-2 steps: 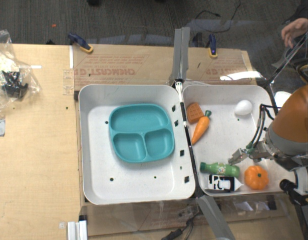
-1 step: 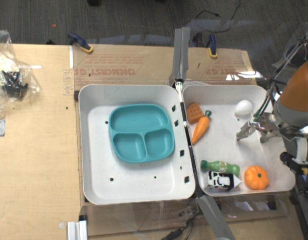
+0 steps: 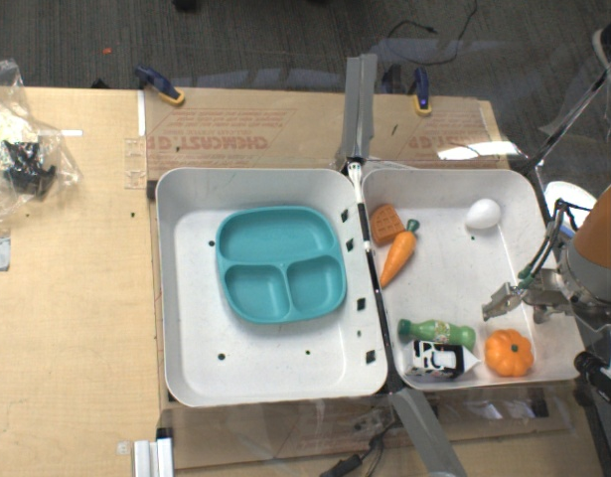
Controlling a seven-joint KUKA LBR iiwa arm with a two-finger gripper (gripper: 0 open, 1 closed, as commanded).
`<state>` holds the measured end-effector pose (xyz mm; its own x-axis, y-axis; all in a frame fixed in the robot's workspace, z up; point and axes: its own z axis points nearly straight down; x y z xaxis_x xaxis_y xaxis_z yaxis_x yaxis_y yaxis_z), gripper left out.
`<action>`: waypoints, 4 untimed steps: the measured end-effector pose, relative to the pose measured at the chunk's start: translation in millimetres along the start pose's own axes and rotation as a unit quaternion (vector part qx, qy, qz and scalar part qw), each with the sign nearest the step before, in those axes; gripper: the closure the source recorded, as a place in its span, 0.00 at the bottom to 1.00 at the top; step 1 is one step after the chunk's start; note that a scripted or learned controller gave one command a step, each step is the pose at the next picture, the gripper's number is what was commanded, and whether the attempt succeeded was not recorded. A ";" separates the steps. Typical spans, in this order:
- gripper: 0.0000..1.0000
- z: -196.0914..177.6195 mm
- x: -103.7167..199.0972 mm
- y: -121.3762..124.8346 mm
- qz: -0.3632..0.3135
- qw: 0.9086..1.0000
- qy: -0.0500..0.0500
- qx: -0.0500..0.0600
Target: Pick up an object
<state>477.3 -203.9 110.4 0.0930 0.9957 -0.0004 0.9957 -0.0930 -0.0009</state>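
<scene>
Right bin [image 3: 439, 199]: all the loose objects lie here, so the arm has every choice in one place and close to its own side.
Left bin [image 3: 186, 266]: it holds a teal divided plate [image 3: 281, 263], lying flat in the middle; I judge it too wide and flat for two fingers.
Gripper [image 3: 512, 299]: it hangs at the right wall of the right bin, above the bin floor. The fingers look a little apart and I see nothing between them, so it holds no object.
Pumpkin [image 3: 509, 353]: small, round and orange, with a green stem. It sits at the front right corner, just beside the gripper and below it. It is the nearest object, so I think it is the likely target.
Green bottle [image 3: 438, 332]: it lies on its side, on a black and white packet [image 3: 440, 359], left of the pumpkin.
Carrot [image 3: 398, 253]: orange with a green tip, tilted against the dividing wall, near a brown piece [image 3: 386, 223].
White egg [image 3: 482, 214]: alone near the back, well apart from the others.
Risk: the pumpkin is round and near the corner, so the fingers may slip.
</scene>
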 end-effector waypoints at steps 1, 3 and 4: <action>0.00 18.7 23.8 -1.7 -0.099 0.995 0.000 -0.001; 0.00 18.7 23.6 -1.6 -0.164 0.986 0.000 -0.001; 0.00 18.7 -14.2 2.8 -0.146 0.989 0.003 0.000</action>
<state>478.7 -218.3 91.7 -0.1993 0.9799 0.0059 0.9799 0.1993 0.0004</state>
